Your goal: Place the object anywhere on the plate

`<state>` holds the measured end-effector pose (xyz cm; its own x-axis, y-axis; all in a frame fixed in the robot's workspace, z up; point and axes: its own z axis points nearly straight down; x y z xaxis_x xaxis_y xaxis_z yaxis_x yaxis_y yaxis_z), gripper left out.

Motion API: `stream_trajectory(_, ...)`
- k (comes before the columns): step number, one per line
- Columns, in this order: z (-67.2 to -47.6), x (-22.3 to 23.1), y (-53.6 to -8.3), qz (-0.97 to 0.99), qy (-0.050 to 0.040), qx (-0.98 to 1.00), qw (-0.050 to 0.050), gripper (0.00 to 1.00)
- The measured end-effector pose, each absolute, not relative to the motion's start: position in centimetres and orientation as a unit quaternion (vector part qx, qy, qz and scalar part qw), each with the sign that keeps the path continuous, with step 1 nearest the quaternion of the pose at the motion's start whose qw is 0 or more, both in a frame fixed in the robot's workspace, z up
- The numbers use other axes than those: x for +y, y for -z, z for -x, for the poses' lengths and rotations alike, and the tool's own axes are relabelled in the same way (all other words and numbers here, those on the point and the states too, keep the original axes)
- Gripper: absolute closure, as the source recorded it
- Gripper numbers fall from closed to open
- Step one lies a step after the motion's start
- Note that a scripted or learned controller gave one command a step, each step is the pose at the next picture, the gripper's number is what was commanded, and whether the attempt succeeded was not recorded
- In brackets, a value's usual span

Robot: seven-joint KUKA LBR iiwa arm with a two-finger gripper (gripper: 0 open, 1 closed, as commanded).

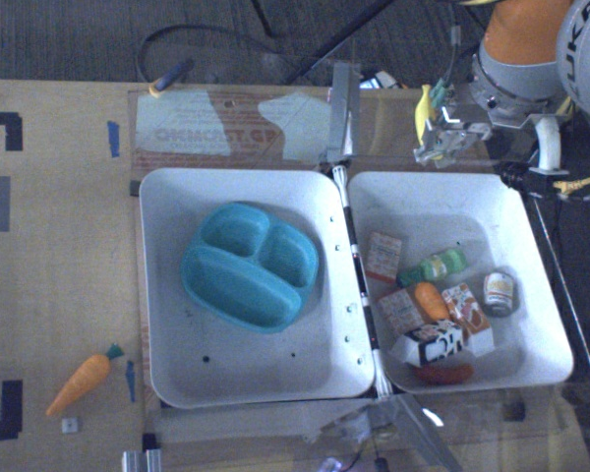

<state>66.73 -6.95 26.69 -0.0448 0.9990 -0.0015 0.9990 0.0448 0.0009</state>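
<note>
A teal divided plate (248,265) lies in the left white bin (167,342). My gripper (442,144) hangs above the far rim of the right bin (536,357), well to the right of and beyond the plate. A small yellow-green object (425,108) shows right beside the gripper's left side; whether it is held is unclear. Several small items lie in the right bin: a green bottle (439,263), an orange piece (431,301), a can (499,292), a black-and-white carton (439,342) and a red sausage (442,373).
A toy carrot (79,383) lies on the bench left of the bins. A metal divider (354,264) runs between the two bins. Small cartons (383,256) sit near the right bin's left wall. Cables and stand legs cross the floor behind the bench.
</note>
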Motion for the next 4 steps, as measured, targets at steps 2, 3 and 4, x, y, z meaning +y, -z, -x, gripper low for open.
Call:
stream_trajectory(2,-52.6,7.1,-21.2,-0.651,0.0004,0.759,-0.001,1.0)
stream_trajectory(3,-57.1,15.3,-20.8,-0.606,-0.0004,0.795,0.0,1.0)
stream_trajectory(4,-57.1,15.3,-20.8,-0.607,-0.0007,0.795,0.001,0.0)
